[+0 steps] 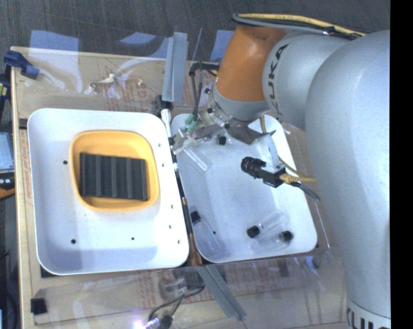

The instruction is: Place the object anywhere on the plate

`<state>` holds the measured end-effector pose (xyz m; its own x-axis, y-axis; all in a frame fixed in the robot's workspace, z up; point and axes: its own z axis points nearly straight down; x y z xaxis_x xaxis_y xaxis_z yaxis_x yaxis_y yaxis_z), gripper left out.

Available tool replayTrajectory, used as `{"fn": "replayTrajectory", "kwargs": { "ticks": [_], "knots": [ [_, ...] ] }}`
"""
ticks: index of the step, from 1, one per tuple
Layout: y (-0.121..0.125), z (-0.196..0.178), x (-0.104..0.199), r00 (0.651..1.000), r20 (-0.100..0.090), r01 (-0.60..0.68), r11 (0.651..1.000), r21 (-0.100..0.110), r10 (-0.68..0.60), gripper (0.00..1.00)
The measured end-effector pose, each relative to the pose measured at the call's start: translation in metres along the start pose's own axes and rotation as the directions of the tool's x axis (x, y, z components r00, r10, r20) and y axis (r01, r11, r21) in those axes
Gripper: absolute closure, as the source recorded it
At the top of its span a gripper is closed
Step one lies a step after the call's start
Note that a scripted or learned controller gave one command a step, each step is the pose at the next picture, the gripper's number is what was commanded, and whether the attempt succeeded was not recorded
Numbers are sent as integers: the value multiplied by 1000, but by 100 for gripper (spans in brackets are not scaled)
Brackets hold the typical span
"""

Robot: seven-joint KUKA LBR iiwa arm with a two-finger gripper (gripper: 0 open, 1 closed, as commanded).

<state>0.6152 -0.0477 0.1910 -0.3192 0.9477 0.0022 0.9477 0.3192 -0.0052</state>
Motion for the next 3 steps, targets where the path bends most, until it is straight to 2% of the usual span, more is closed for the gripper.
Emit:
{"fn": "replayTrajectory", "kwargs": {
  "ticks": [1,2,3],
  "knots": [
    [0,0,0,1000,0,-1,1000,0,1,0],
    [-30,-45,38,996,0,-88,996,-1,88,0],
    [-2,-19,80,996,0,-85,996,2,85,0]
  ]
}}
